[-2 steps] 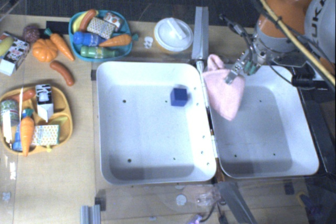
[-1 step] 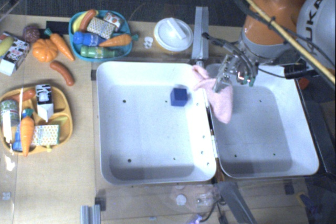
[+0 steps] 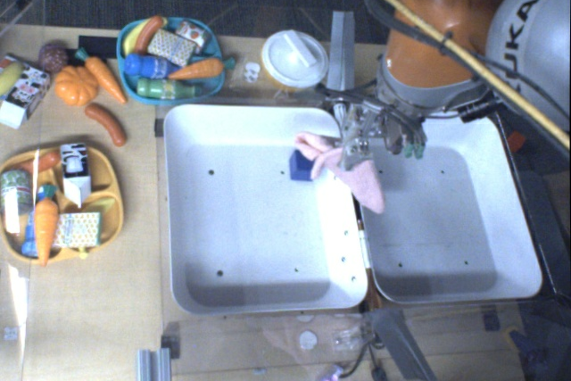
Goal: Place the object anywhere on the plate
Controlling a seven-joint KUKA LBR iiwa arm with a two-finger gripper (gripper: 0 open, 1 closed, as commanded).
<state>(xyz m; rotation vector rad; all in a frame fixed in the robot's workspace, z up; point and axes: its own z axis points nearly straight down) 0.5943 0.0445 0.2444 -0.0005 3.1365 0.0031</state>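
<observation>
Over the bins' shared edge, the hand points down, clamped on the pink cloth.

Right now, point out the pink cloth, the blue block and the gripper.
pink cloth (image 3: 361,180), camera view, on its hanging fold.
blue block (image 3: 301,166), camera view, on its top face.
gripper (image 3: 357,147), camera view, between its fingertips.

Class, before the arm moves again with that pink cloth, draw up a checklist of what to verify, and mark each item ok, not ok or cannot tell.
1. Gripper over the pink cloth: ok.
2. Cloth firmly between the fingers: cannot tell.
3. Cloth free of the bins: not ok; it drapes across the seam between left bin and right bin.
4. Blue block apart from the cloth: not ok, they touch.
5. Plate located as target: cannot tell.
</observation>
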